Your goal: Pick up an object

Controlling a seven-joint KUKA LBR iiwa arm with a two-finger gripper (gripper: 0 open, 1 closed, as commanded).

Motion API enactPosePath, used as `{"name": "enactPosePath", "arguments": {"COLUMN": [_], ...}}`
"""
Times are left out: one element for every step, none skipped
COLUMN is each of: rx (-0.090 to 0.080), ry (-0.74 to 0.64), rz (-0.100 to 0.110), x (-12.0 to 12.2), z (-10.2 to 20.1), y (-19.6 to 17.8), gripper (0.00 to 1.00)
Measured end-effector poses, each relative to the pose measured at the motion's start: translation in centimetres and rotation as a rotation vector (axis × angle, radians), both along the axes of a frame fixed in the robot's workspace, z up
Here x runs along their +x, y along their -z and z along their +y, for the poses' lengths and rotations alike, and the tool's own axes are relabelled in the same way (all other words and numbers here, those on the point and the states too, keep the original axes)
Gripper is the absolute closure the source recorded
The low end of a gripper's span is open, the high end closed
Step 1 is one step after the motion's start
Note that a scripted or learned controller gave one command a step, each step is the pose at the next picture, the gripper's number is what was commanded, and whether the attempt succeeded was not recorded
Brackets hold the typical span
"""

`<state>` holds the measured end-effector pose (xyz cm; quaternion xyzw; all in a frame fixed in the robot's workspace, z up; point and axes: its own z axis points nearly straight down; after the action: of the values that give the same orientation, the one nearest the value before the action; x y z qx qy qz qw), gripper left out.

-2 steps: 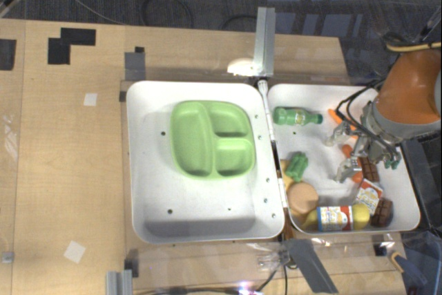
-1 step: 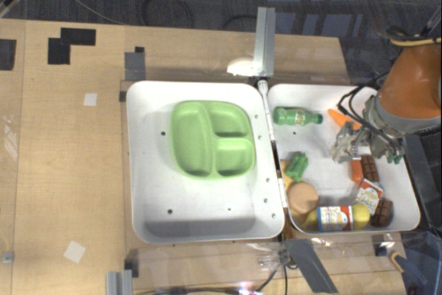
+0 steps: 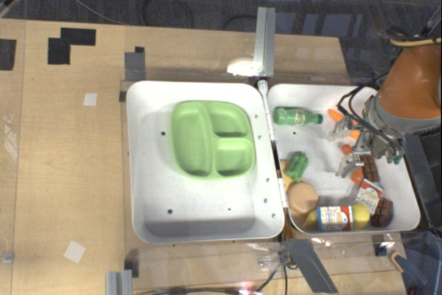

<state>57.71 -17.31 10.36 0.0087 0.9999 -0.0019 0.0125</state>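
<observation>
The right bin (image 3: 312,89) holds several small objects. A green bottle (image 3: 295,117) lies near its far left. A green toy piece (image 3: 297,166) sits by the left wall, with a tan round bun (image 3: 302,197) just in front of it. Along the near wall lies a yellow bottle (image 3: 337,217) with a label. My gripper (image 3: 352,164) hangs low over the right half of this bin, among orange pieces (image 3: 336,115) and a brown bar (image 3: 371,168). I see nothing clearly held in it. The arm's orange band (image 3: 414,83) is above it at the right.
The left bin (image 3: 148,148) holds a green divided plate (image 3: 210,138). A red-and-white packet (image 3: 369,195) and a dark brown item (image 3: 382,212) lie in the right bin's near right corner. A metal post (image 3: 264,38) stands behind the bins' shared wall.
</observation>
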Motion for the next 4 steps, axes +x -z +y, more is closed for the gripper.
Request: {"name": "enactPosePath", "arguments": {"rx": [0.004, 0.005, 0.006, 0.004], "ry": [-0.019, 0.062, 0.133, 0.102], "rz": [0.012, 0.011, 0.009, 0.009], "x": [3.3, 1.2, -0.7, -5.3], "z": [4.4, 3.6, 3.1, 3.7], "y": [1.5, 1.4, 1.4, 1.3], "gripper": [0.0, 0.0, 0.0, 0.0]}}
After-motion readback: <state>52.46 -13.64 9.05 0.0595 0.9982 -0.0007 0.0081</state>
